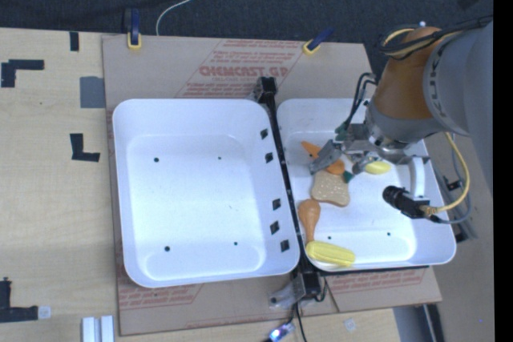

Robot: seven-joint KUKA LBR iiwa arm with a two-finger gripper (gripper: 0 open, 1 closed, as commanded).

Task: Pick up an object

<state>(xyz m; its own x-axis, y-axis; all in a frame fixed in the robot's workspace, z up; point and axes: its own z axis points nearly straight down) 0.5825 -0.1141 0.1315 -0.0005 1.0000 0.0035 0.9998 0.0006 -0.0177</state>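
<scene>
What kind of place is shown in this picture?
Probably a robotics lab bench for picking tests: two white bins on cardboard held by clamps, toy food, and a robot arm.

From my seat the gripper (346,158) is a blur of grey metal low over the right bin (401,248), and I cannot tell how its fingers stand. It covers part of a small orange piece (311,148) and a yellow piece (377,167). The arm (449,84) runs off the right edge.
</scene>
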